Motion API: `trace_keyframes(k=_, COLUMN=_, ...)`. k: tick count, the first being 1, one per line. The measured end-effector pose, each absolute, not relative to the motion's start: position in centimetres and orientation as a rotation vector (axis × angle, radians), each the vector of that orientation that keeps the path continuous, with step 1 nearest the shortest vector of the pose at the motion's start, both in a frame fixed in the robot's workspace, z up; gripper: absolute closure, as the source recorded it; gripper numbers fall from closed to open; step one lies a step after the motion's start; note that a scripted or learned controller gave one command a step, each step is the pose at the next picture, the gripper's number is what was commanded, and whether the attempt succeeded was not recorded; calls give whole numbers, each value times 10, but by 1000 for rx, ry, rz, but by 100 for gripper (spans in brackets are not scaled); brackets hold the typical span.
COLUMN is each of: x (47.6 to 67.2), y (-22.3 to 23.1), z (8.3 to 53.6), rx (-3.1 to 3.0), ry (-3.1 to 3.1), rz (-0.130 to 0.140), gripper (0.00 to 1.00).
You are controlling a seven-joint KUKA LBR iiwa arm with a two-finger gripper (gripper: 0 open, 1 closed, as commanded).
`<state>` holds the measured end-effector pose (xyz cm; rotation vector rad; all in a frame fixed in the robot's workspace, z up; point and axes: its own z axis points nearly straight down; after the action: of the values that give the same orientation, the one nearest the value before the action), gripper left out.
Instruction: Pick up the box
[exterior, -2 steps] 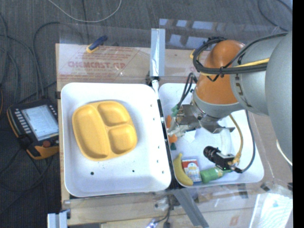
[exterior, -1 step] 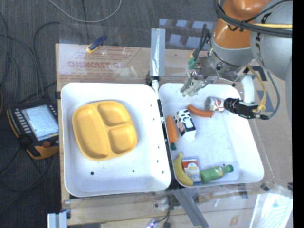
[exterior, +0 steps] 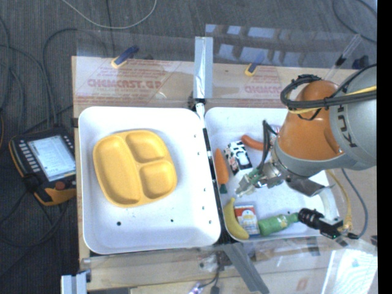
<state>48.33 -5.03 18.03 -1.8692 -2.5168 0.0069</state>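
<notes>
Camera view: claw (exterior: 250,184) hovers above box (exterior: 245,215).

Arm (exterior: 318,127) covers much of right bin (exterior: 306,118); sausage (exterior: 252,142) partly hidden behind it; gripper (exterior: 248,185) fingers blurred.

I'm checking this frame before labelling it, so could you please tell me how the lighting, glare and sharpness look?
Camera view: lighting is even and bright, with soft shadows; the left white bin is nearly washed out around the yellow divided plate; the clear panel behind the bins reflects pale patches; the small box and the claw are slightly soft, so the box's print is unreadable.
</notes>
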Motion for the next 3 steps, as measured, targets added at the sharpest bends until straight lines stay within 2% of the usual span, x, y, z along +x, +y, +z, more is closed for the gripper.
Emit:
trace_keyframes(k=1, x=492, y=12, z=348, rx=-1854, ry=-2535, rz=7, gripper=100)
trace_keyframes(k=2, x=530, y=75, z=228, rx=-1889, ry=-2504, rz=10, gripper=100)
trace_keyframes(k=3, x=485, y=12, z=325, rx=-1867, ry=-2525, rz=9, gripper=100)
